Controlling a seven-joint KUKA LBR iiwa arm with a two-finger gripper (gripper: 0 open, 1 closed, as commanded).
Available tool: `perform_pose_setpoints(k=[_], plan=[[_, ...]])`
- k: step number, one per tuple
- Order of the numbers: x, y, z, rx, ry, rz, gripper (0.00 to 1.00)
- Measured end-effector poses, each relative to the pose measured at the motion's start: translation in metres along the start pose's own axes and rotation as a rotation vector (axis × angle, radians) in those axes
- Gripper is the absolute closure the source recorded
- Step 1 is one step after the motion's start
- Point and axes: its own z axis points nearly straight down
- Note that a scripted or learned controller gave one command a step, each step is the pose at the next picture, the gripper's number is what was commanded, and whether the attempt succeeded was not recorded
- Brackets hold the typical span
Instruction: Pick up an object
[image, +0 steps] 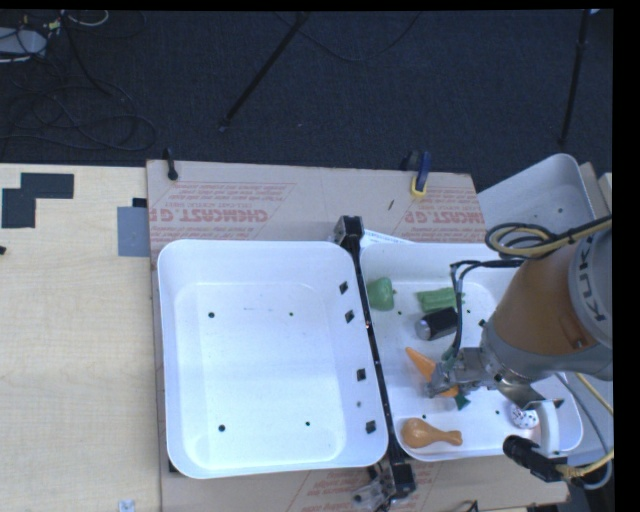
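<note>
Reaching in from the right, the grey arm (560, 310) with its orange band hangs over the right bin (400, 262), and its pincer (452, 385) sits low among the objects there. Whether the pincer is wide or narrow cannot be told, since the wrist covers it from above.

An orange carrot-shaped piece (419, 361) lies just left of the pincer, its long axis running diagonally from upper left to lower right, the lower end going under the pincer. A small teal piece (461, 400) shows right beneath the pincer.

Six loose things can be counted in the right bin: one green block (380, 293) near the divider, one flat green piece (436, 298) beside it, one dark cylinder (437, 323) lying on its side just below that, the carrot piece, the teal piece, and one tan pear-shaped object (430, 433) at the front edge, its narrow end pointing right.

The left bin (170, 300) sits alongside on the cardboard-covered counter (250, 205); the two bins touch along a black divider (366, 340).
</note>
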Motion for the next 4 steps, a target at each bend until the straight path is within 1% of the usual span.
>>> perform_pose_setpoints(k=[1,2,3,4], plan=[[0.053,0.016,-0.115,-0.012,-0.001,-0.014,1.0],[0.126,0.035,-0.222,-0.013,0.0,-0.017,1.0],[0.177,0.029,-0.08,0.012,-0.002,-0.011,1.0],[0.172,0.031,-0.097,0.003,-0.004,-0.005,1.0]])
